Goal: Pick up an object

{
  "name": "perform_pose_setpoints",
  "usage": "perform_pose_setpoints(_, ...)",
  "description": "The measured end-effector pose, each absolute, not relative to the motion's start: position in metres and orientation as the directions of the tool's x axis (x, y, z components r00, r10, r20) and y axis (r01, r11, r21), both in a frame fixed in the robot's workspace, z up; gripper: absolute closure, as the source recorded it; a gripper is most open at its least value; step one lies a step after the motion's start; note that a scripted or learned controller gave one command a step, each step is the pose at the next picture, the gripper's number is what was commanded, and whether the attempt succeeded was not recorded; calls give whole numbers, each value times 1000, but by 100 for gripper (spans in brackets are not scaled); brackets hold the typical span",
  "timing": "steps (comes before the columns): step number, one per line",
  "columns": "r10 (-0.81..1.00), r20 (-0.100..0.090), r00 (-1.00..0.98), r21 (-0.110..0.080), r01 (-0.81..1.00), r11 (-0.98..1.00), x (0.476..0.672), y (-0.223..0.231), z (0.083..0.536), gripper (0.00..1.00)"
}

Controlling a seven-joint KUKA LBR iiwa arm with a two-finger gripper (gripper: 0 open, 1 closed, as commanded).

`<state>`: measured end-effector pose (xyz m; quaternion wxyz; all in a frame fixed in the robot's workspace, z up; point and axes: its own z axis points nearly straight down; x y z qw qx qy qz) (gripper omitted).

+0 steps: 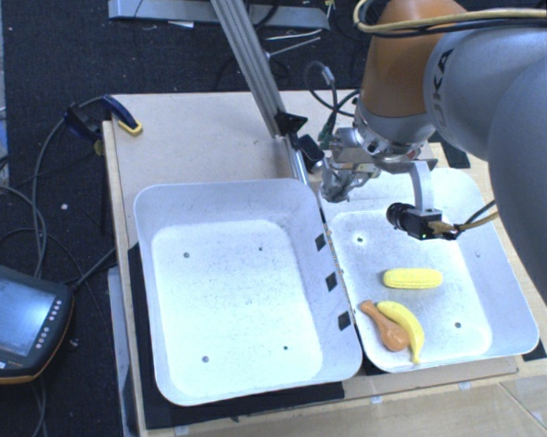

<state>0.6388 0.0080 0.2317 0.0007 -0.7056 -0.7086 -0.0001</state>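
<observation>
Still hunting: nothing in the claw yet

Below and to the right of the claw (pixel 345 185), well apart from it, lie a yellow plastic corn cob (pixel 412 278), a yellow toy banana (pixel 405 325) and an orange drumstick-shaped toy (pixel 382 326), the last two touching. Whether the claw is parted, I cannot tell. It hangs over the right white bin's (pixel 502 328) far-left corner; next comes a descent toward the corn. The left white bin (pixel 232 299) lies leftward; nothing blocks.
</observation>
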Motion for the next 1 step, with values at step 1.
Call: perform_pose_setpoints(1,1000,1,-5,1,1000,5,649,62,243,100)
